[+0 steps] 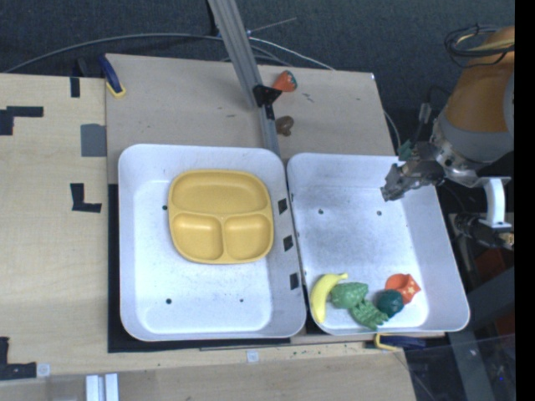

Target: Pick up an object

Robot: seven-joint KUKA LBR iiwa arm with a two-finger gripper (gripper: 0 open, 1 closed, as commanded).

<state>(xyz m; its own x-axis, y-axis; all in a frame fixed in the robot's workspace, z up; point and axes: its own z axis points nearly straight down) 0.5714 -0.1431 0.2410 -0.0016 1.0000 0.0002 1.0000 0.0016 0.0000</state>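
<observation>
Along the right bin's point(351, 215) front edge lie a yellow banana point(322, 295), a green leafy toy vegetable point(355, 302), a dark teal round piece point(389, 302) and an orange-red toy point(404, 286). My gripper point(394, 188) hangs over the right bin's far right corner, well above and behind these toys. Nothing is visible between its fingers. The fingers are dark and small here, so their state is unclear.
A yellow three-compartment plate point(221, 215) lies in the left bin point(142, 249). A slanted metal pole point(238, 40) rises behind the bins, with a small orange item point(286, 80) and a brown one point(284, 125) on the bench near it.
</observation>
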